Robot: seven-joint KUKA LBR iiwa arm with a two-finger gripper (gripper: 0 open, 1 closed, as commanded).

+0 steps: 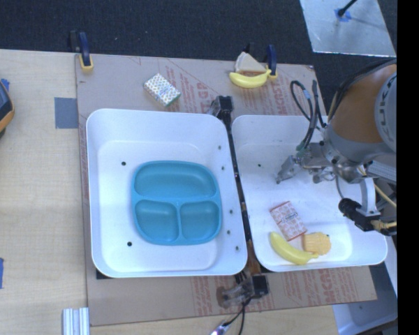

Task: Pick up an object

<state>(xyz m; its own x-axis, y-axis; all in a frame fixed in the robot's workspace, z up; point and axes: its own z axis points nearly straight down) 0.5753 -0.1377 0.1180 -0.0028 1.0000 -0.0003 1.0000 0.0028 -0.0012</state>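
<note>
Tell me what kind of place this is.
Probably a robotics lab test bench: two white bins clamped onto a board, toy food like a banana, and a robot arm reaching in.

- Right shallow white bin (265,135): upper-left floor clear; yellow plastic banana (290,250), round orange biscuit (317,243) and red-patterned card packet (288,220) crowd the near edge.
- Grey two-finger gripper (293,169) occupies mid-bin.
</note>
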